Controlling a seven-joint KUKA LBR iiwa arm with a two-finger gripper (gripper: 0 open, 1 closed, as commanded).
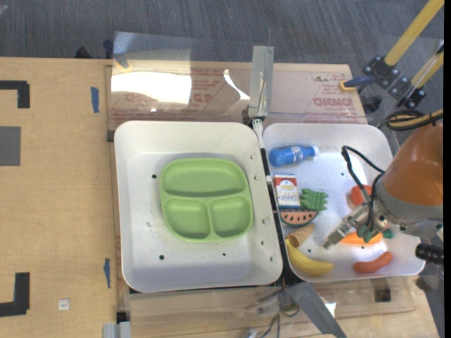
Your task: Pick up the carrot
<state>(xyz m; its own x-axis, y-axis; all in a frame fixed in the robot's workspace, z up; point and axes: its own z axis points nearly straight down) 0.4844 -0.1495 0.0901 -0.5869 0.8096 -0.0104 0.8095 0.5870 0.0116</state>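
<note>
Camera view, jaws [350, 229] low in right bin [331, 134], carrot [365, 239] touching beneath, grip state unclear

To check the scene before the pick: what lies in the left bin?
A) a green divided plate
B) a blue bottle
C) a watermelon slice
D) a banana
A: the green divided plate lies in the left bin, while the other toys lie in the right bin.
</note>
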